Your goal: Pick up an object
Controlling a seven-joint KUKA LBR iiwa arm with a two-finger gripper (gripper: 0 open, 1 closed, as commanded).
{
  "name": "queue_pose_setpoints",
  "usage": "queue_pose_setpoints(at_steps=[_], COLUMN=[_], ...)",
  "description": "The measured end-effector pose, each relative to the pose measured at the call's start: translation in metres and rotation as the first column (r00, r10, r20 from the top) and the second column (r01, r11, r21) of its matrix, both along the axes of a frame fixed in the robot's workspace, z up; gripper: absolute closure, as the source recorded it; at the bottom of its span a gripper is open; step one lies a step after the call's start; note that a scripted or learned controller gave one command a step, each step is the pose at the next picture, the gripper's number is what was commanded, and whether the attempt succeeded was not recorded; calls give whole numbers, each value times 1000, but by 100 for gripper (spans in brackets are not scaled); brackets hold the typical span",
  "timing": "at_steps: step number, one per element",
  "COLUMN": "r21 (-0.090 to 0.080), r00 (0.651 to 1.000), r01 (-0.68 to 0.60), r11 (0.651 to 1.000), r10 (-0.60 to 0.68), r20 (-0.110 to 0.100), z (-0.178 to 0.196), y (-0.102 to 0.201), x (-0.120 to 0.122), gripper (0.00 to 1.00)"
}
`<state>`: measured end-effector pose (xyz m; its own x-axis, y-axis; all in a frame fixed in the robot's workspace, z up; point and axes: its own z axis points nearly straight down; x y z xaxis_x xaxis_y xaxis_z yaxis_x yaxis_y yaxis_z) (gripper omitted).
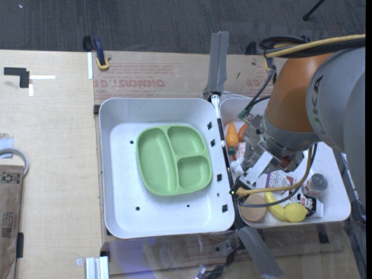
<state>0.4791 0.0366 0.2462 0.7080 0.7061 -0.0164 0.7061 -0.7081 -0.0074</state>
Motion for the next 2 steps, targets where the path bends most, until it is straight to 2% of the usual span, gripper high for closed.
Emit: queue_pose_setpoints(at_steps=[2], r21=[-4], r00=[1000], r01=[-4], r11=[1000], r10=[4], r20=[-10], z=[15], y=[-1], x=[1], gripper=[100])
